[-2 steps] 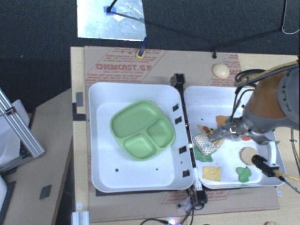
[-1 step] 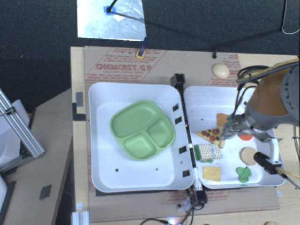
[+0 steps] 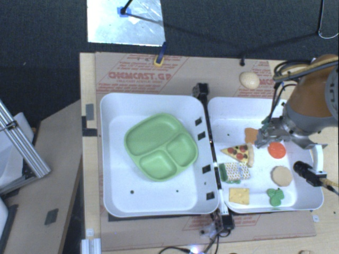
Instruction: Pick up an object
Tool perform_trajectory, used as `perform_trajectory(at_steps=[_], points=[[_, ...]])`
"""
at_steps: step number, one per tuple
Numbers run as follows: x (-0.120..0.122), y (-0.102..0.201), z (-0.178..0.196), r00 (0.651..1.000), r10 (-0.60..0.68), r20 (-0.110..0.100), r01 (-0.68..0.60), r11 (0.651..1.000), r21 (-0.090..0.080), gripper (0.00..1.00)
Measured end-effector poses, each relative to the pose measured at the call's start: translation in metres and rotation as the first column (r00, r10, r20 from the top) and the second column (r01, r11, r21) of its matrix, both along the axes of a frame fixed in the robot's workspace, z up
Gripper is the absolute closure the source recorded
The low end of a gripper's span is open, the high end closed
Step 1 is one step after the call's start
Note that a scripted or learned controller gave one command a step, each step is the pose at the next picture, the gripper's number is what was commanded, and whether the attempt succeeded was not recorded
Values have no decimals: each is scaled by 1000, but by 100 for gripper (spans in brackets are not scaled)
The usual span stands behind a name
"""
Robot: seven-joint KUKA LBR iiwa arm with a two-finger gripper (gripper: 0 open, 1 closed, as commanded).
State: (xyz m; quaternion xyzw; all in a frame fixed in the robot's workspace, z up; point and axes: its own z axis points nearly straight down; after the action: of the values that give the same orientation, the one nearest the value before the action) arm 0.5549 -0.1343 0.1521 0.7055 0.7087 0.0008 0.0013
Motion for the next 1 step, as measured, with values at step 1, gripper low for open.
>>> perform_trajectory(at_steps=[1], points=[[1, -7, 62, 1000, 0, 3, 0, 1000, -1, 100]])
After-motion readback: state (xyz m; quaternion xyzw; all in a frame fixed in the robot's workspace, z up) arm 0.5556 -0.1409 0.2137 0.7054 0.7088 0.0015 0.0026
